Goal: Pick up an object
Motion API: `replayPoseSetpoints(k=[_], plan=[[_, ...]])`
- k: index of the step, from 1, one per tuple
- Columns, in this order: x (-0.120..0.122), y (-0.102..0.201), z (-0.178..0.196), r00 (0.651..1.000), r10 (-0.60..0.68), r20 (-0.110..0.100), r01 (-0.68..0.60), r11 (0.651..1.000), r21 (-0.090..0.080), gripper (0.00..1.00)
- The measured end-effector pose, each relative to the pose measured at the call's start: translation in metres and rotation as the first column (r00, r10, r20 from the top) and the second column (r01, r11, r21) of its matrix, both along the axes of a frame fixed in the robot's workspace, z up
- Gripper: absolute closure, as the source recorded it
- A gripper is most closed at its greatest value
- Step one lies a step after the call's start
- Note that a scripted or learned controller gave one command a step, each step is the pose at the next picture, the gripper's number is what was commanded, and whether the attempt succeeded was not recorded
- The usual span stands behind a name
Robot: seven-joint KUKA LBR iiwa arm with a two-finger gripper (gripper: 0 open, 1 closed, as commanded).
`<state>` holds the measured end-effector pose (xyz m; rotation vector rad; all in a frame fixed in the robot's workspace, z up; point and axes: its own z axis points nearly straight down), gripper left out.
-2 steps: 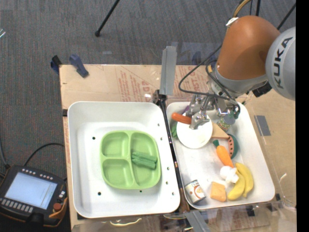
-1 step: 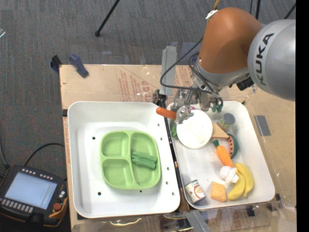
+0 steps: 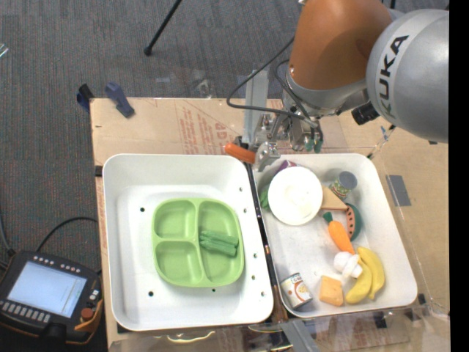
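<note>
The gripper hangs over the far rim of the right bin, near the seam between the two bins; its metal parts and cabling crowd together there, so whether it is spread or pressed together cannot be told, and nothing can be seen gripped in it. Just beside it to the left, an orange-handled object lies at the bins' far edge. Below the gripper in the right bin sits a round white plate, partly covering something purple behind it. Further out lie a grey cup, a toy carrot, a watermelon slice, a banana, a cheese wedge and a small can. The left bin holds a green divided tray with green beans across its right compartments.
</note>
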<state>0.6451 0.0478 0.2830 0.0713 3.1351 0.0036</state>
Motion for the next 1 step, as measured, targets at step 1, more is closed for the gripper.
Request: replayPoseSetpoints(k=[1], plan=[[0.0007, 0.0008, 0.0084, 1.000, 0.002, 0.000, -0.002, 1.000, 0.000, 1.00]])
